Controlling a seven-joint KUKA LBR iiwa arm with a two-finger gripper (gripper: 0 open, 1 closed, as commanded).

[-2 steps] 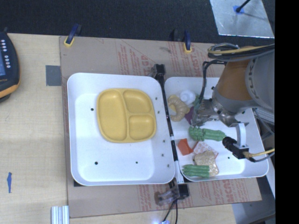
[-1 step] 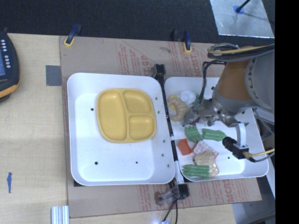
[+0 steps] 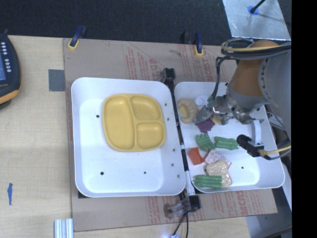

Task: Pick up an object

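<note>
Camera view: my claw (image 3: pixel 210 114) hangs low over the small purple toy piece (image 3: pixel 205 125) (nearest target); grip state indeterminate.

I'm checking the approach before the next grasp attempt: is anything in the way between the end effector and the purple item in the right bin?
Nothing visible stands between them. The end effector hangs right above the purple item in the right bin. A beige round item lies close beside it on the view's left, and green pieces lie just below it.
</note>
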